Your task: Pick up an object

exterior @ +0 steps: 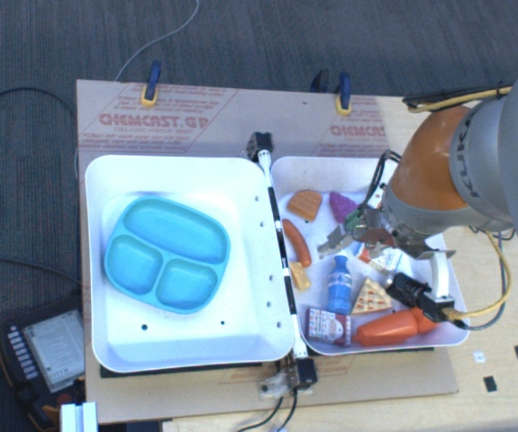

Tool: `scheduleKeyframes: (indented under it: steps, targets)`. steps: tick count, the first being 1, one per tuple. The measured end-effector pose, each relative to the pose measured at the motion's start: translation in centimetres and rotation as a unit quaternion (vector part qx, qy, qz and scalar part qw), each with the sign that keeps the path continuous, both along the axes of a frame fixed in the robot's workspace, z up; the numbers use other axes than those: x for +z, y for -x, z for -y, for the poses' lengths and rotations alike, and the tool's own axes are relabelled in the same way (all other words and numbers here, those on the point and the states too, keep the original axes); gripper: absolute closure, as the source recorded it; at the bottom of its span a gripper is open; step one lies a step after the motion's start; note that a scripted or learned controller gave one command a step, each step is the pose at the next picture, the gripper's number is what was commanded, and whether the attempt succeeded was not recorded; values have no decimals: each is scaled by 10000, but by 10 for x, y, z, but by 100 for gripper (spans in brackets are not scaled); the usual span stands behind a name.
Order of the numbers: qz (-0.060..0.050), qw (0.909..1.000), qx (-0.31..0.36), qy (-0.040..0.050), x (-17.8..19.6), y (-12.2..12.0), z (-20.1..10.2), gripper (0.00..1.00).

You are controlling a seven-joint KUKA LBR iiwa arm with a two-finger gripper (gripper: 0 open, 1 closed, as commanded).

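Observation:
The right bin point(439, 282) holds several toy foods: an orange bread piece point(304, 204), a purple piece point(342, 205), a sausage point(296, 241), a blue bottle point(339, 283), a pizza wedge point(370, 297), an orange carrot point(392, 328) and a red-and-white packet point(328, 325). My gripper point(353, 233) hangs low over the middle of this bin, just above the bottle and right of the sausage. Nothing visibly sits in it. The grey and orange arm point(439, 174) covers the bin's upper right part.
The left bin point(240, 183) holds a blue divided plate point(167, 253). A black latch point(260, 144) sits between the bins at the back. Two blue clamps point(154, 75) point(343, 88) pin the board. Cables and a pendant point(42, 349) lie on the floor to the left.

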State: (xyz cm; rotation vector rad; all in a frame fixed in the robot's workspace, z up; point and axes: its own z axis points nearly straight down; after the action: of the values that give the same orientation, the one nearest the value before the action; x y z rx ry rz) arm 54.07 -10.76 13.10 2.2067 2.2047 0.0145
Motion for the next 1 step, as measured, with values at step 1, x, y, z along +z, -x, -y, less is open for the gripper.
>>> scheduleKeyframes:
  steps: [1]
  targets:
    - [-54,10000,-1,-29,-43,51,-9,0]
